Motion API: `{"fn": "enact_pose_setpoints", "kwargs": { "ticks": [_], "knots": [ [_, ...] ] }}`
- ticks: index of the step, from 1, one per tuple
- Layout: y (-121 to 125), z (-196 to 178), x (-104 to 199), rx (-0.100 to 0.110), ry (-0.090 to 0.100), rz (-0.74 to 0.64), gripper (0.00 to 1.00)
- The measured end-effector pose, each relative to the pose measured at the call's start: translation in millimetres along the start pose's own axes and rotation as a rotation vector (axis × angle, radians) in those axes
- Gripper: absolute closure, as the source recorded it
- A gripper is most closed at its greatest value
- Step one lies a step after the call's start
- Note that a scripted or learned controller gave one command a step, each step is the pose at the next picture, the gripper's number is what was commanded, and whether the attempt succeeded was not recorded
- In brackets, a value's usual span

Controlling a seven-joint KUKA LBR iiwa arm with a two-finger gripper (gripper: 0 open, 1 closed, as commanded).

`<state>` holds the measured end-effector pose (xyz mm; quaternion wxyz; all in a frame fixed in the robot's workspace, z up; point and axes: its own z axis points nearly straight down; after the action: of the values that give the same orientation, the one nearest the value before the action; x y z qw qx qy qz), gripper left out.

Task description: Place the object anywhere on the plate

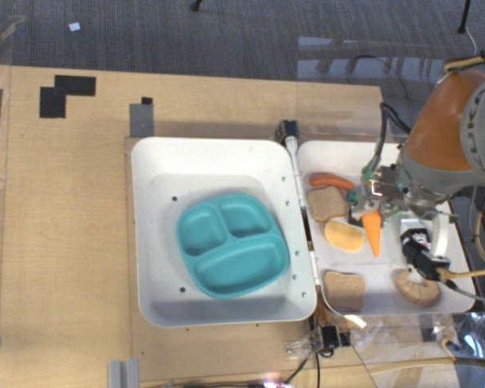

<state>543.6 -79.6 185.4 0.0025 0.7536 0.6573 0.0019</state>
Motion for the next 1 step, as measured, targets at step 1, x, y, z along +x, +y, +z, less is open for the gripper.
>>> {"fn": "enact_pose_setpoints", "kwargs": {
  "ticks": [1],
  "knots": [
    [-8.6,-114.4,51.1,-0.010,0.004,-0.024,1.00]
  ]
}}
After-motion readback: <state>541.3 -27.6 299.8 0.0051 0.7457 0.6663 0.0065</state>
